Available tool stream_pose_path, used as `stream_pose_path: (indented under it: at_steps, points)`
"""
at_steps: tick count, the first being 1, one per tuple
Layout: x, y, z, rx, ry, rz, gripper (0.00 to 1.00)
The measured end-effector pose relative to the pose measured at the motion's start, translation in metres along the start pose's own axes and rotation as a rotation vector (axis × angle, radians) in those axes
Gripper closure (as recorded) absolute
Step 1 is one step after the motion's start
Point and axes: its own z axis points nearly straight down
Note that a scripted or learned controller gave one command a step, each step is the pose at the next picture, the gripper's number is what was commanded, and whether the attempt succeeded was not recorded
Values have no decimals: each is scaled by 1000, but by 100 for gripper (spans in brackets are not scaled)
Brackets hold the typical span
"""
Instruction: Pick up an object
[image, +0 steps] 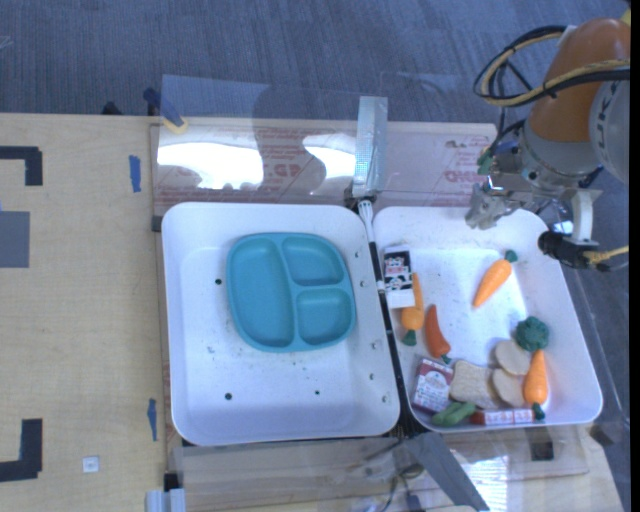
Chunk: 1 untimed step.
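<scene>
The right bin (578, 330) holds several toy foods. A carrot (492, 282) lies near its far end, with a green broccoli piece (532, 332) and a second carrot (537, 377) along the right wall. Bread slices (512, 358), a tan cracker (468, 378), a red packet (433, 386) and a green pod (455, 412) crowd the near end. A red pepper (436, 332) and a black-and-white box (398, 275) lie by the left wall. My gripper (490, 212) hangs over the bin's far edge, up and left of the first carrot, with nothing seen in it.
The left bin (185, 330) holds a teal divided plate (292, 290). A clear upright panel (300, 165) with a metal post (370, 145) stands behind both bins. The arm's orange band (585, 70) and cables sit at the top right.
</scene>
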Motion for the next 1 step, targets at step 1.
stream_pose_path:
  at_steps: [1]
  points:
    - [0, -1, 4, 6, 1, 0, 0]
